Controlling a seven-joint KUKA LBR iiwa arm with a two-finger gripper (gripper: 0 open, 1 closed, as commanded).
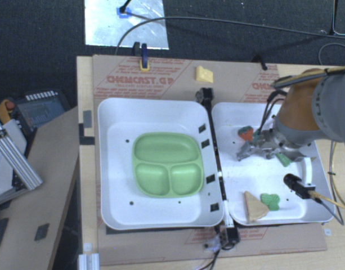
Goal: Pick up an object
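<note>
Left bin (113, 151) holds green divided tray (164, 165), centred. Arm (316, 108) reaches over right bin (228, 179) from far right edge. Hand (248, 149) low at bin centre; spread cannot tell. Orange-red object (245, 133) just beyond hand, toward far edge, possibly touching; long axis unclear. Tan wedge (254, 206), green piece (270, 200) near front edge.

Robotics lab, white bins (155, 108) on cardboard-covered bench (161, 77), loose cables (217, 21)
</note>
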